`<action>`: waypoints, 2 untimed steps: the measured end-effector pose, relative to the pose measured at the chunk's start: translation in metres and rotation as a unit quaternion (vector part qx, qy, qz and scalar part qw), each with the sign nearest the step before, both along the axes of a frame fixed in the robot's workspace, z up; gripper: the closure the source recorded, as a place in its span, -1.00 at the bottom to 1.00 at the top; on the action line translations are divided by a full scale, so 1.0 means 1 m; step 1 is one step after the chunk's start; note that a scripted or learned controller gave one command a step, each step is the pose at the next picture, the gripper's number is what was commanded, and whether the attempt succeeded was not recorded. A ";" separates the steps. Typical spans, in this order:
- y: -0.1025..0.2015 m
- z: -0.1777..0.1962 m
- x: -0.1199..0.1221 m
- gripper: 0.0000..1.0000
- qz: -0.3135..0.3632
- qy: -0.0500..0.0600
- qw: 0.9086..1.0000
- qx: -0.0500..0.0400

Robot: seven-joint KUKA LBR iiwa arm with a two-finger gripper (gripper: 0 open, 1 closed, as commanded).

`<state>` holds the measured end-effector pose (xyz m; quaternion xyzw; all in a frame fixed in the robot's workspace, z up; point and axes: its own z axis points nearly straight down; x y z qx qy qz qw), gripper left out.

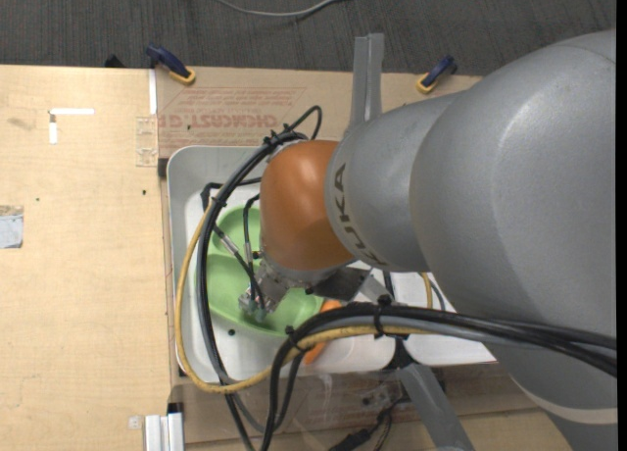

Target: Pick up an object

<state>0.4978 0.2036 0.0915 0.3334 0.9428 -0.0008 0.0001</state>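
The grey arm with its orange band [299, 206] reaches over the left white bin [184, 243] and hides most of it. Under the wrist lies a bright green object [227, 273], flat and curved like a plate or bowl, spread over the bin's middle. A small orange object [331, 306] peeks out beside the cables at the bin's right side. The gripper [260, 304] hangs below the orange band, low over the green object's lower edge. Its fingertips are lost among cables and shadow.
Yellow and black cables [201, 243] loop around the wrist and along the bin's left and front walls. The wooden bench [78, 243] stretches to the left. Two blue-and-orange clamps [168, 63] sit at the board's far edge. The right bin [451, 346] is mostly under the arm.
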 end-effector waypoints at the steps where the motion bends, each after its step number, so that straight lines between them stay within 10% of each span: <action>1: -0.021 0.186 0.039 1.00 -0.026 -0.001 1.000 0.000; 2: -0.035 0.144 0.074 1.00 0.157 0.000 0.988 0.000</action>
